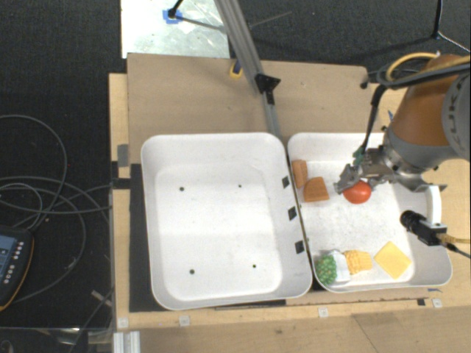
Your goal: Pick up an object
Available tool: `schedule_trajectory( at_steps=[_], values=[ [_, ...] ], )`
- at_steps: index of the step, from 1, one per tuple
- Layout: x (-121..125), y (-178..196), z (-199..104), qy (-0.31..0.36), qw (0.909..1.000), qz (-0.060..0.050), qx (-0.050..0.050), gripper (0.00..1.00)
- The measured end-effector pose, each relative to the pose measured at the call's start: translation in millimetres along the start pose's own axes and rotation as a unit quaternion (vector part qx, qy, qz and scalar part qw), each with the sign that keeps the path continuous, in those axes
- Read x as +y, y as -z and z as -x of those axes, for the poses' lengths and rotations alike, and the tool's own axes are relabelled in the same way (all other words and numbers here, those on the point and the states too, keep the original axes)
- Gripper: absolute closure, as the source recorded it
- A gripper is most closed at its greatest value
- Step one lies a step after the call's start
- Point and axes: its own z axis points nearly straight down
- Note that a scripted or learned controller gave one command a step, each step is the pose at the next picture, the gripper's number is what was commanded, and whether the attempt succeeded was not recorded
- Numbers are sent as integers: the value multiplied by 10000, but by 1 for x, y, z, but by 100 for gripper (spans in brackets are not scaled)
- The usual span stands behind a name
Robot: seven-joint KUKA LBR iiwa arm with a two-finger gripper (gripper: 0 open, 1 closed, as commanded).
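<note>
A small, round, glossy red tomato (358, 193) sits in the upper middle of the right bin (441, 274), a shallow white plastic tray with rounded corners. The gripper (350, 182), made of grey metal, is right at the tomato's upper left edge; its tips seem to touch or overlap the fruit, but whether the pincer is apart, together or clamped cannot be told from this angle. Behind it, toward the right edge of the frame, rises the arm's bulky grey wrist with a smooth orange band (423, 112).

To the left of the tomato lie 2 brownish-orange bread-like pieces: a wedge (316, 190) and, just beside it against the bin's left wall, a narrow upright block (299, 173). Along the bin's lower edge, from left to right, are a knobbly green item with a white part (328, 268), a ridged yellow corn cob (358, 261), and a flat yellow cheese-like slab (393, 259).

The left bin (158, 153), matching in shape, shows 4 small dark dots on its floor. Both bins rest on a tan wooden bench (191, 87).
</note>
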Motion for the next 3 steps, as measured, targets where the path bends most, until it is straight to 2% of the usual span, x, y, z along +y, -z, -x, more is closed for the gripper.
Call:
schedule_trajectory(
  at_steps=[1, 2, 3],
  values=[
    [1, 26, 0, 0, 10000, -8, 2, 100],
    [0, 32, -44, 20, 10000, -16, 12, 100],
    [-6, 31, -107, 30, 10000, -28, 19, 100]
  ],
)
